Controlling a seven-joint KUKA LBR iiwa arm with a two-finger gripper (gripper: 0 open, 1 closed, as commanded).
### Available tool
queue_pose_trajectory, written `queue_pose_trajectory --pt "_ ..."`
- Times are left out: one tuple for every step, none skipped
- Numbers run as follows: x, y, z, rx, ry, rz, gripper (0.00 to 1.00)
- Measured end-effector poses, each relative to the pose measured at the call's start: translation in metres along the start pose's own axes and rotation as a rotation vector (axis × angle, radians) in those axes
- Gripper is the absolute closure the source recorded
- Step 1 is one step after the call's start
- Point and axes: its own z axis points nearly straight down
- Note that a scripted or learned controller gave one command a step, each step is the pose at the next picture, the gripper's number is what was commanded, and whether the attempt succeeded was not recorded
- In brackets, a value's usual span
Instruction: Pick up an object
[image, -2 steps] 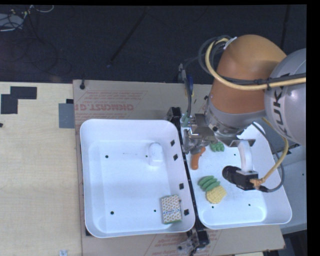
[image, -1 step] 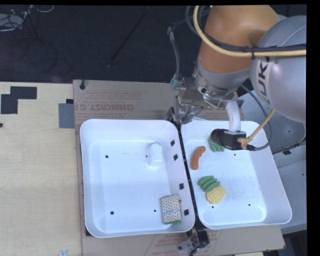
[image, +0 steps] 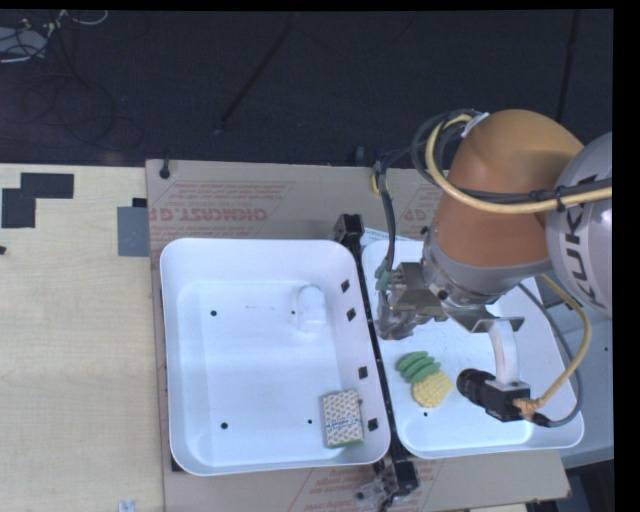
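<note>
The arm reaches into the right bin (image: 560, 425), and its claw (image: 400, 318) hangs low by that bin's left wall, close to the divider between the two bins. The metal parts there blur together, so whether the claw is spread or pressed together cannot be told, and nothing can be seen between its tips.

The nearest thing to pick is the toy pineapple (image: 425, 380), yellow with a green top, lying on the floor of the right bin just toward the front edge from the claw, with its green end nearest the claw. A small patterned box (image: 342, 417) sits in the front right corner of the left bin (image: 190, 300), across the divider.

To do this step well, the pineapple looks the better choice. The claw should probably come down centred over the yellow body, not the leafy end, with its tips on either side of the narrow width. Keeping off the bin wall matters, since a tip catching the divider could spoil the close.
</note>
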Motion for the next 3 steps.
queue_pose_trajectory --pt "-0.058 -0.021 0.043 -0.003 0.001 0.002 1.00" --pt "-0.145 -0.019 0.094 -0.005 0.002 0.002 1.00" --pt "-0.083 0.003 -0.058 -0.027 0.003 -0.013 1.00"
